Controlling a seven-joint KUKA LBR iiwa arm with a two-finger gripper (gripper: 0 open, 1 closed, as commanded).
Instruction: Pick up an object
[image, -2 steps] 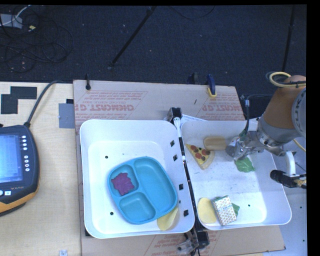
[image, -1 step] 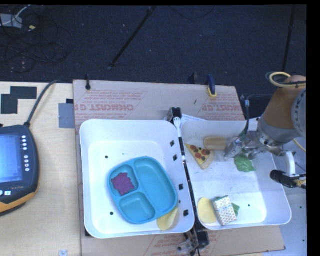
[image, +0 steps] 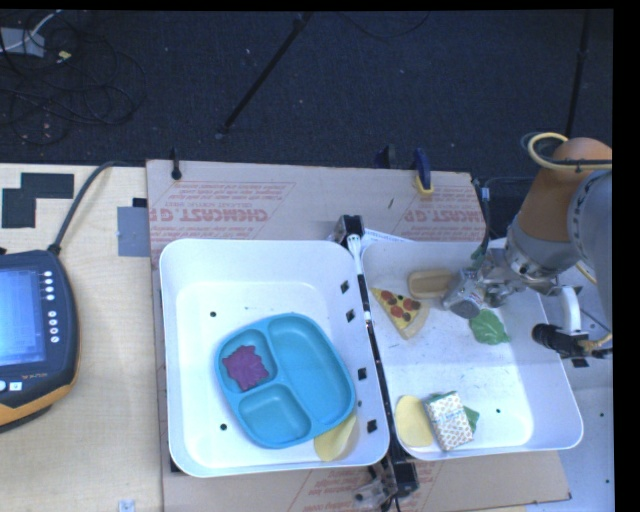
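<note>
Tray in left bin; pizza slice in right bin.

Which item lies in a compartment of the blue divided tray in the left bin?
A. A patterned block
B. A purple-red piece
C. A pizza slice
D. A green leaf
B. The purple-red piece sits in the upper-left compartment of the blue divided tray; the pizza slice, green leaf and patterned block all lie in the right bin.
</note>
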